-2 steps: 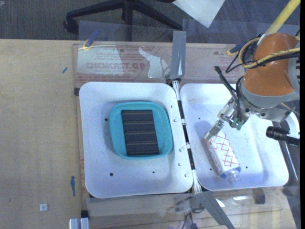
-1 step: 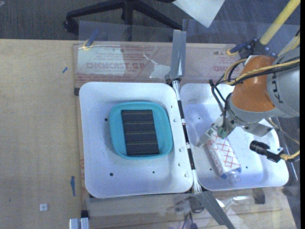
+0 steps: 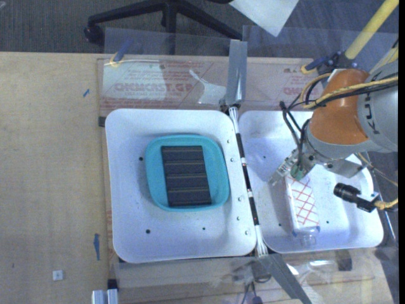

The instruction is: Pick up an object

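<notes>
- Camera view: your claw [image 3: 296, 167] hangs low in the right bin [image 3: 266, 138], right at the upper end of the white packet with a red grid [image 3: 302, 204].
- The packet lies flat in that bin, its long axis running from under the claw down toward the bin's near edge; most of it sits on the near side of the claw.
- You cannot tell from here whether the claw is spread or closed, or whether it touches the packet.
- The teal tray [image 3: 186, 171] sits in the left bin [image 3: 126, 220], well apart.
</notes>
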Controlling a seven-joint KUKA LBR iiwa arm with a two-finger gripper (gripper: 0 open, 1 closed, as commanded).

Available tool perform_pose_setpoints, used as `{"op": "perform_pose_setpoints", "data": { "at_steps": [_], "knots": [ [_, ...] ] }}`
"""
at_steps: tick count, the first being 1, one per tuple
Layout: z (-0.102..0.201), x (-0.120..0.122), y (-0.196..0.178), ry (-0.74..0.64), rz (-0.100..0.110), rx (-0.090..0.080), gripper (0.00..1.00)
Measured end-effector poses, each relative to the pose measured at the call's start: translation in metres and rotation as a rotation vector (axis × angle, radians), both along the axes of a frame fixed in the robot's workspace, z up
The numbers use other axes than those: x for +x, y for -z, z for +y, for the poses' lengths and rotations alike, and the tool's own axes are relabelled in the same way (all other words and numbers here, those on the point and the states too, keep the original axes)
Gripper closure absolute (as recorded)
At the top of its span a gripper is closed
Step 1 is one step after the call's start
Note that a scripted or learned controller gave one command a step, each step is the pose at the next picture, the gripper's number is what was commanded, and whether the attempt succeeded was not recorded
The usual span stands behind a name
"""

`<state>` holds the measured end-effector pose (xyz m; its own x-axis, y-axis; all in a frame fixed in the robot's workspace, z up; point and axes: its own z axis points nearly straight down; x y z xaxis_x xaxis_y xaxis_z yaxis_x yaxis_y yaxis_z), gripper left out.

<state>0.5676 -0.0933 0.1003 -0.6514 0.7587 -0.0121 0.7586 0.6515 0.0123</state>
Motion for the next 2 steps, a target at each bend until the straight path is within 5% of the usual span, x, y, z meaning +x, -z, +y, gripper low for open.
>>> {"op": "perform_pose_setpoints", "data": {
  "at_steps": [1, 2],
  "knots": [
    [0.055, 0.050, -0.085, 0.198, 0.013, 0.002, 1.00],
    [0.033, 0.039, -0.085, 0.384, 0.017, 0.004, 1.00]
  ]
}}
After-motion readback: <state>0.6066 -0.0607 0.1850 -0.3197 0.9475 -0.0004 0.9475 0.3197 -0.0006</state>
